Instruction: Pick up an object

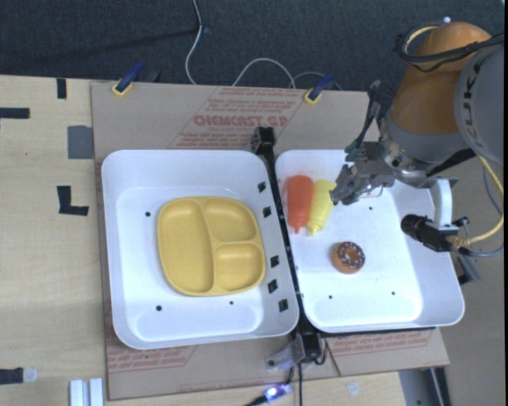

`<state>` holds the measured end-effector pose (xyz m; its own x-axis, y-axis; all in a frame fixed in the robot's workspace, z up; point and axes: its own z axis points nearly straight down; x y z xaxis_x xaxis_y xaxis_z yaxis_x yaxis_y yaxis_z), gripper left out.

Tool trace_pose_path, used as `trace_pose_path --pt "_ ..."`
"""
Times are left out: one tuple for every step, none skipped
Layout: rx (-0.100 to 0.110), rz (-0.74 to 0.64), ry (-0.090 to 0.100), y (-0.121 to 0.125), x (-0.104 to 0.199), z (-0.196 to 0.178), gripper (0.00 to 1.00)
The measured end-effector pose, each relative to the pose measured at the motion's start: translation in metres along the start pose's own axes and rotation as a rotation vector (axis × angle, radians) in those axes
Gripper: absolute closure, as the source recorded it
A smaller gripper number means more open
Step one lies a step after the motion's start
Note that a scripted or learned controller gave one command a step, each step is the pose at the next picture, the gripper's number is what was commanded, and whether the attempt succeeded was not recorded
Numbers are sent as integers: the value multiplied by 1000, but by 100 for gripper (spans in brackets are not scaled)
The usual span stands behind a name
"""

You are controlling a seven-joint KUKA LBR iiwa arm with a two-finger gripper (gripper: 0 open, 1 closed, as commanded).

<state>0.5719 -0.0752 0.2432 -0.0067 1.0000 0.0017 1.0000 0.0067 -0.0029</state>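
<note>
Two shallow white bins are seen side by side on a cardboard sheet laid over the table. Nearest the camera, at the front edge, a small clamp fitting is seen at the seam between the bins.

In the left bin one thing is counted: a single yellow divided tray, with three compartments, lying flat near the bin's middle with nothing in it.

In the right bin three things are counted. Closest is one doughnut with chocolate icing and sprinkles, lying flat and apart from the others. Farther back, against the dividing wall, one orange carrot-like piece and one yellow piece are laid touching, side by side. Both are elongated, with their long axes running roughly front to back; the yellow piece is tilted slightly, its near end narrowing toward the camera.

The gripper is held just above the far end of the yellow piece, at its right side. Whether the fingers are apart or together cannot be told from this angle, and nothing is seen between them.

Behind it, the grey arm with its orange band is seen reaching in from the right. Two blue-and-yellow clips are fixed to the cardboard's far edge, where a white cable is looped.
</note>
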Motion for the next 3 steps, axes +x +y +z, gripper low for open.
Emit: trace_pose_path --pt "1 1 0 -12 50 14 100" --pt "1 1 -1 -22 94 16 100" --pt "0 -1 0 -35 147 10 100"
